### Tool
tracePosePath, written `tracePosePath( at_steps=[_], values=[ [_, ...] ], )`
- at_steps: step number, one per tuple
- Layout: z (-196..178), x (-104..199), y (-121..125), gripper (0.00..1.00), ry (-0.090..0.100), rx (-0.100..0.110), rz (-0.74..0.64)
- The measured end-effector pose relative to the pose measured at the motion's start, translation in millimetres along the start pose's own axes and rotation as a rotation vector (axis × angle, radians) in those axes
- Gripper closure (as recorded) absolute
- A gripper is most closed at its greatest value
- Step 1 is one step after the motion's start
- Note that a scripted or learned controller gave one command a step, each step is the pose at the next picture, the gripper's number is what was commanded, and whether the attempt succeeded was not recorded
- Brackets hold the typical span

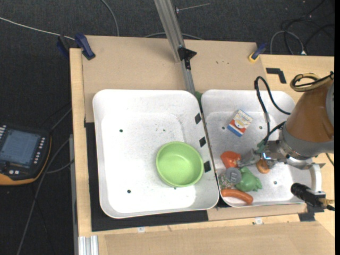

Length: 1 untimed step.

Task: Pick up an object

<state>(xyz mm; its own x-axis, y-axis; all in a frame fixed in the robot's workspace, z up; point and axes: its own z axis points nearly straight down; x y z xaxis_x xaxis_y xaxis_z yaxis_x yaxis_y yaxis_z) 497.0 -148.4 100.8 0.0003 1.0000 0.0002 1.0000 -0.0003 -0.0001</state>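
Bins sit side by side on the bench, and the left bin [114,142] holds a lime-green bowl [179,164] near its lower right corner. The right bin [223,102] carries the clutter: a small white, blue and red carton [240,122] lies apart toward the upper middle, while a cluster gathers near the front edge. That cluster includes a red-orange rounded piece [230,158], a grey round object [230,176], a green toy [248,181] just beside it, and a red sausage-shaped item [237,196] against the front rim. A small orange ball [263,166] lies just right of the cluster. The arm [313,124] reaches in from the right (orange band visible), its gripper [259,155] low over the bin between the red-orange piece and the orange ball. Whether its jaws are spread or closed cannot be told.
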Motion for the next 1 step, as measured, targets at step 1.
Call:
tracePosePath(
  at_steps=[1],
  values=[
    [-11.8,0.0,0.7,1.00,-0.001,-0.003,0.000]
  ],
)
